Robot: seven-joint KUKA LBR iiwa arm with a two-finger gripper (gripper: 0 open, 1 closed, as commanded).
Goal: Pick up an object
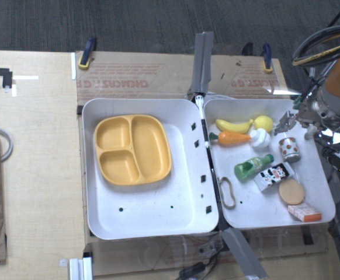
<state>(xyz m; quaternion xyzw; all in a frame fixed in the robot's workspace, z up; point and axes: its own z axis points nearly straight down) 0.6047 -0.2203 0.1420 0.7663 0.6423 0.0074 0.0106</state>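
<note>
Hanging over the upper right corner of the right bin (328, 206), the tool (291, 119) sits just above a small can (288, 149), near it but with a gap between; whether the tool is open or closed cannot be told from this slant, and nothing is seen between its tips. The can stands upright, white with reddish spots and a dark top. Left of the tool, along the bin's upper part, lie a yellow banana (233, 125) and a yellow lemon (264, 122), the two touching. Below them is an orange carrot (234, 137) with a white round piece (260, 137) at its right end. A green bottle (252, 166) lies tilted in the middle of the bin, and just beside it a small black-and-white carton (273, 175). Lower right are a tan round disc (291, 192) and an orange-and-white box (305, 214). A grey ring clip (226, 192) lies near the bin's left wall. The left bin (152, 214) holds a yellow divided plate (132, 149). Both bins rest on the surface (30, 156).
</note>
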